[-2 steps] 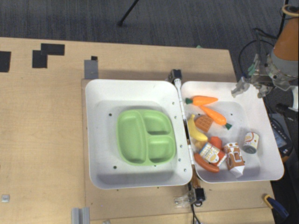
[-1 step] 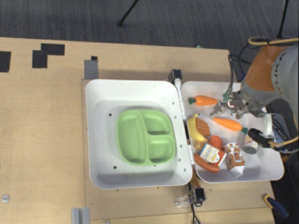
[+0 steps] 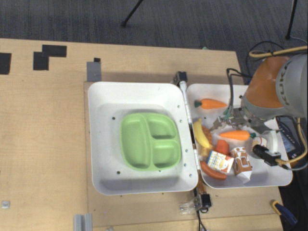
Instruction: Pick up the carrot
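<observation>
Two carrots lie in the right bin (image 3: 284, 178), one (image 3: 212, 103) beyond the banana (image 3: 202, 134), another (image 3: 234, 135) just under the gripper (image 3: 232, 119), seemingly light, rigid, slick plastic, best pinched mid-body

A light wooden bench (image 3: 48, 143) fills most of the scene, lit evenly with soft shadows. Beyond its far edge lies a dark grey carpeted floor (image 3: 202, 13), crossed by two thin dark legs (image 3: 138, 5), possibly of a tripod or stand. Black angular markings (image 3: 47, 57) sit near the bench's far-left corner. A small grey bracket (image 3: 94, 71) stands on the bench top further right. Cables (image 3: 269, 49) loop past the bench's right edge.
</observation>
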Controlling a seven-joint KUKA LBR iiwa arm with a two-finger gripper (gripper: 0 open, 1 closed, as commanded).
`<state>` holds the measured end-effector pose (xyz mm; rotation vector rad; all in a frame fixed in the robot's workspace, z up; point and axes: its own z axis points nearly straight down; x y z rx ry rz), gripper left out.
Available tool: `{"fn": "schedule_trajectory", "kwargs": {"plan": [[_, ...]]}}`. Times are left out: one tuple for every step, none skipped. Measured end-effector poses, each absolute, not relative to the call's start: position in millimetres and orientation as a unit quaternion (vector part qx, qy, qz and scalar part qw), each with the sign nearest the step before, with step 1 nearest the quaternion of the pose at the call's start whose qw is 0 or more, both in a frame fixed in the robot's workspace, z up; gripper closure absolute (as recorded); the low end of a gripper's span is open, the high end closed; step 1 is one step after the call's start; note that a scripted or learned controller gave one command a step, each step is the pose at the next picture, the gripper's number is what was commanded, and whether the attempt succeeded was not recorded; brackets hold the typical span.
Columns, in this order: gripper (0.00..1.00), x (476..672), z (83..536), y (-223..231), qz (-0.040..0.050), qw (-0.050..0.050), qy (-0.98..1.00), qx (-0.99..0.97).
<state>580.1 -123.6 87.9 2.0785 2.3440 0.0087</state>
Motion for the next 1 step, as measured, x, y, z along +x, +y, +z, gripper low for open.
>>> {"fn": "schedule_trajectory", "kwargs": {"plan": [[0.00,562.6,86.1,-153.5,0.0014,0.003,0.808,0.589]]}}
